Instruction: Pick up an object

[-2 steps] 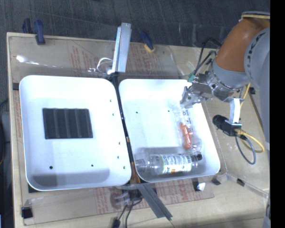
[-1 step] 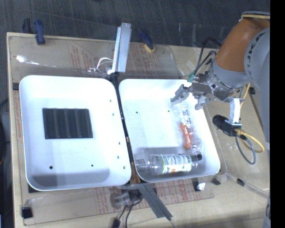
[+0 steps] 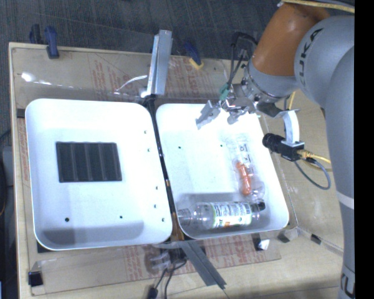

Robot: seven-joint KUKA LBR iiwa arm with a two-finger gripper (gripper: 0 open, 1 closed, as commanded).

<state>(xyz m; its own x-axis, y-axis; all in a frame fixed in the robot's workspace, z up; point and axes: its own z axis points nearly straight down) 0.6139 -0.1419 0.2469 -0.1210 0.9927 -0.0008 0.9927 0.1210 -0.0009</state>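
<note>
Where the bench edge lies nearest the camera, a clear plastic bottle [image 3: 219, 215] with a printed label and a dark cap rests on its side along the near wall of the right bin [image 3: 187, 167], cap end towards the right. Just beyond it, near the right wall, a transparent packet [image 3: 245, 170] holding an orange item lies lengthwise, its near end close to the bottle's cap. Neither object is in contact with the tool. The left bin [image 3: 43, 167] sits beside the right one, their inner rims touching, and carries a dark ribbed rectangular panel [image 3: 88, 162] flat on its floor, left of centre. Farther back, the gripper [image 3: 217, 114] hovers over the far edge of the right bin, well apart from both the packet and the bottle. Its two fingers stand spread, with nothing between them. Behind the gripper, the grey arm [image 3: 318, 48] with its orange band enters from the right. A black cylindrical fitting [image 3: 275, 143] with a yellow cable hangs beside the right bin's rim.
</note>
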